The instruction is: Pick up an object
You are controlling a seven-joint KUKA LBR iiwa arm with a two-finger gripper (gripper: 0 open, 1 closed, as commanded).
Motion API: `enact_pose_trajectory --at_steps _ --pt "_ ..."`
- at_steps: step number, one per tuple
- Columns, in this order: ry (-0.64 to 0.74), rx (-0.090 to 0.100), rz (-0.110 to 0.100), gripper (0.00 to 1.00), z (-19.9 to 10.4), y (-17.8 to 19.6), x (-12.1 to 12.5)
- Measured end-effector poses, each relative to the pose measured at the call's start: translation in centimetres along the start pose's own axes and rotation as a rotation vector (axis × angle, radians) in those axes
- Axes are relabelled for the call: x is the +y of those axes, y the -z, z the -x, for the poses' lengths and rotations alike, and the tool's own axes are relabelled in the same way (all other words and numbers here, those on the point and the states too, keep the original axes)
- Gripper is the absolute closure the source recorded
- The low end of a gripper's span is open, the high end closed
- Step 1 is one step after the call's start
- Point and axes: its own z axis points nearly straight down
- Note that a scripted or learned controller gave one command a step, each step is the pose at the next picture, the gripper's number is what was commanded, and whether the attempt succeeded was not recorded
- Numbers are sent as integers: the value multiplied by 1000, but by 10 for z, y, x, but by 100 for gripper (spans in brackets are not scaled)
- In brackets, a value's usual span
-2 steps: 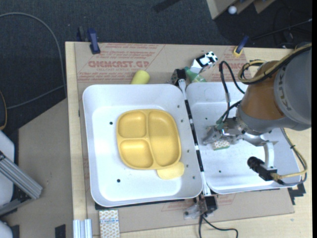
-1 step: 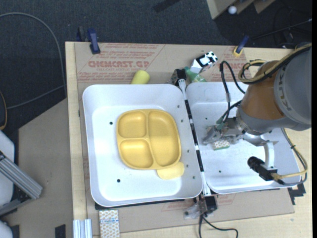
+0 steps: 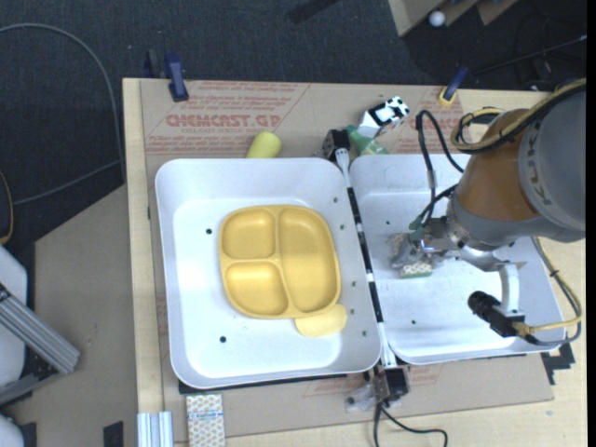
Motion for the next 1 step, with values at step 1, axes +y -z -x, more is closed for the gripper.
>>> enact_pose_trajectory --at_steps 1 --pt "3 0 2 100 -61 92 42"
